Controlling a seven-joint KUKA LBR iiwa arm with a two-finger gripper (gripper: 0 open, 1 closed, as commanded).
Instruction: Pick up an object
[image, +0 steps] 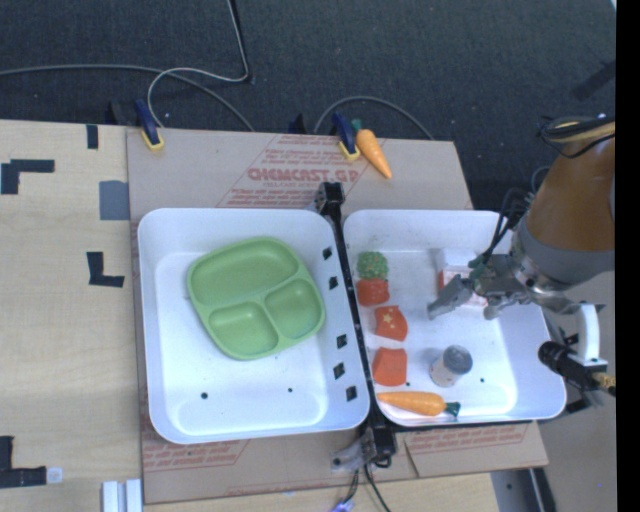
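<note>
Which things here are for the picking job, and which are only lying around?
For the job: claw; in the right bin, green-topped block, red block, orange block, carrot, small can.
Lying about: green plate, second carrot, clamps.

Small grey-capped can (452, 364), lying in right bin (500, 226)

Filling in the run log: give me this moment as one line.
arm: over right bin | gripper: above bin floor, holding nothing seen | nearest: small can | left bin: green plate
</note>
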